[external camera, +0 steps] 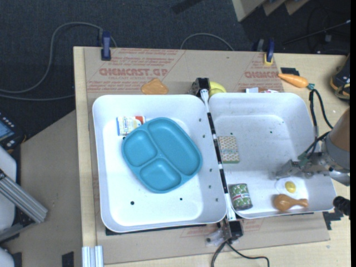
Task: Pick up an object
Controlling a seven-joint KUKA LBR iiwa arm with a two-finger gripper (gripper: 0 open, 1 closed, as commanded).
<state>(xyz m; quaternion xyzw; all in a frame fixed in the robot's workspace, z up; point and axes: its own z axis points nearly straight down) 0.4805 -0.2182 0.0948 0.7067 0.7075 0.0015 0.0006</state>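
Observation:
My gripper (290,170) hangs low over the near right part of the right bin (261,115), and the arm comes in from the right edge. Just below it lies a toy fried egg (290,187), and an orange drumstick-shaped toy (288,203) sits by the bin's front rim. A green-labelled can (240,196) lies at the bin's front left corner. A beige speckled block (228,149) rests along its left wall. I see nothing held in the gripper.
The left bin (111,149) holds a blue divided plate (161,154) and a small white carton (129,123). Behind the bins lie an orange piece (154,86), a yellow toy (216,88) and a carrot (295,80). Blue clamps (105,42) grip the board's far edge.

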